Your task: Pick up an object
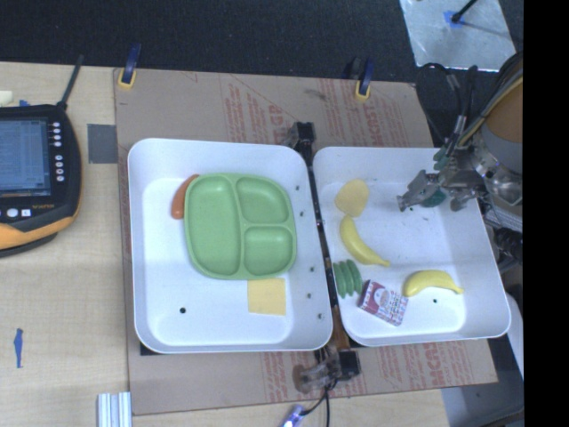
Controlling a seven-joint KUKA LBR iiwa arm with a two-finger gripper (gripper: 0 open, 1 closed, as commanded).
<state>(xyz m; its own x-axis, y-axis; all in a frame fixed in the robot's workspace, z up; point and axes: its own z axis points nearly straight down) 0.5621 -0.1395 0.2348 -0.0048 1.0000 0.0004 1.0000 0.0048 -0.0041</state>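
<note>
A brown cardboard sheet [267, 105] covers the light wooden bench top [53, 310], and two blue clamps [130, 65] fix its far edge. Left of the sheet lies an orange-and-black teach pendant [31, 176] with its screen lit; a grey tape patch [102, 142] sits between pendant and sheet. Beyond the sheet's far edge the floor [222, 12] is dark carpet.

Arm: comes in from the right side, just behind the gripper [425, 194]. It is grey, with a bit of orange at the far right.
Wrist: sits right of the gripper, with thin cables going up from it.
Gripper: points to the left and hangs low. A small green-blue part shows in its middle.
Fingers: dark and short, at the gripper's left tip. They are too small to see well.
</note>
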